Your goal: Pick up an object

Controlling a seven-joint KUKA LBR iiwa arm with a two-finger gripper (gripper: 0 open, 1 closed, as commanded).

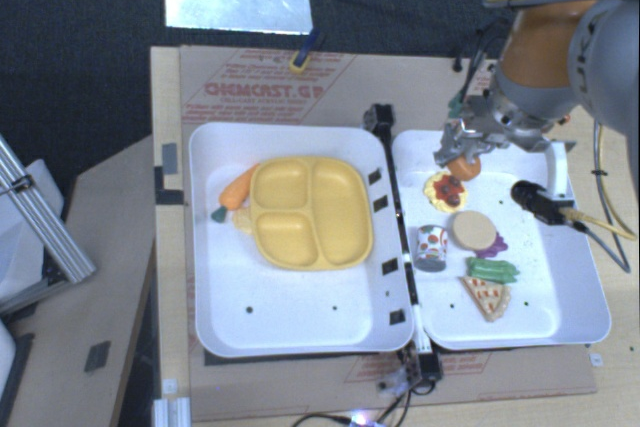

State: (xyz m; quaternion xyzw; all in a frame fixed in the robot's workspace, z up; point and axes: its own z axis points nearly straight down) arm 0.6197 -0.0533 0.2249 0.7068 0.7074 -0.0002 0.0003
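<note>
Two white bins side by side on the bench, sitting on a cardboard sheet (265, 87) with red print. The left bin (300, 320) holds a yellow divided tray (305, 212) about centre, three compartments with nothing in them. A toy carrot (237, 187) lies against the tray's left edge, tip pointing toward the bin's far side. The right bin (560, 310) has the small stuff. A yellow disc with a red blob on top (446, 192) is near the far-left part. A small printed can (431, 247) sits just beside the centre divider. A round tan piece with a purple fringe (474, 230) is just right of the can. A green pod-like piece (492, 269) lies on the near side of the tan piece, and a pizza slice (486, 297) comes after that, nearest the front wall. The arm (560, 25) comes in from the right over the far side of the right bin, with the gripper (462, 153) pointing down. An orange-red piece (468, 167) sits right at the gripper's tip, just beside the far edge of the yellow disc and possibly touching it. Can't tell whether the gripper is spread or clamped (the wrist hardware hides the tip at this angle), so I can't confirm a hold on the orange-red piece, nor whether it's lifted or resting on the bin floor. The rest of the right bin's items are clear of the gripper.
</note>
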